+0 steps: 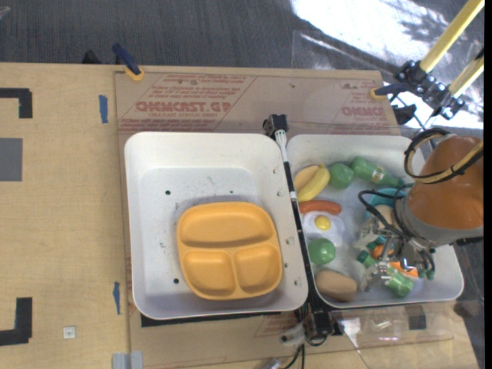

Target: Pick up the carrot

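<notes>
The carrot (401, 268) lies in the right bin (450, 289) near its front right corner. It is orange, with a green end (399, 285) pointing toward the front wall. My gripper (387, 257) is low in that bin, right over the carrot, and covers part of it. The arm's orange band (452, 187) sits just above and to the right of it. I cannot make out whether the carrot is between the fingers.
The right bin also holds a banana (311, 180), green vegetables (373, 170) at the back, a red sausage (319, 206), a fried egg (321, 223), a green ball (323, 250) and a brown potato (336, 284). A yellow divided plate (229, 247) lies in the left bin (154, 175).
</notes>
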### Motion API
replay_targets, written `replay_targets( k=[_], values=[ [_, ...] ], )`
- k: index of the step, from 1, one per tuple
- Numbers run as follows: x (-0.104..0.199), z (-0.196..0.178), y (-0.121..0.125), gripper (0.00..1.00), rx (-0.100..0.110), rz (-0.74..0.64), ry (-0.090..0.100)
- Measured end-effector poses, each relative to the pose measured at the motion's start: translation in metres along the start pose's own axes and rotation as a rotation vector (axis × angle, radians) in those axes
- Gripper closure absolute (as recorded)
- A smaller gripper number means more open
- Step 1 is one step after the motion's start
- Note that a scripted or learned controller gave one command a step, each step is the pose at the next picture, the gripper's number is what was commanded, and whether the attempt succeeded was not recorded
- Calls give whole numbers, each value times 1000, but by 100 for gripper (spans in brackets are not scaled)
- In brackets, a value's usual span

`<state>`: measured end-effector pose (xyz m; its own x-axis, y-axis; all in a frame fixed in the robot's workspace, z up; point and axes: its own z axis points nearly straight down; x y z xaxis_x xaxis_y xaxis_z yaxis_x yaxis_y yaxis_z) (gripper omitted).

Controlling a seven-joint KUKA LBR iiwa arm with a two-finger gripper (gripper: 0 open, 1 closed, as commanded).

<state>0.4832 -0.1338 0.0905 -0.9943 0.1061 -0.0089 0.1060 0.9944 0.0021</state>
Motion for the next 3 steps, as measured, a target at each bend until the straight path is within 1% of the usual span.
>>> replay_targets(
  k=[1, 2, 3],
  values=[
    [-6, -13, 1, 100, 2, -1, -18],
    [-6, -14, -85, 100, 1, -96, 5],
    [-10, -26, -81, 100, 2, -102, -6]
  ],
)
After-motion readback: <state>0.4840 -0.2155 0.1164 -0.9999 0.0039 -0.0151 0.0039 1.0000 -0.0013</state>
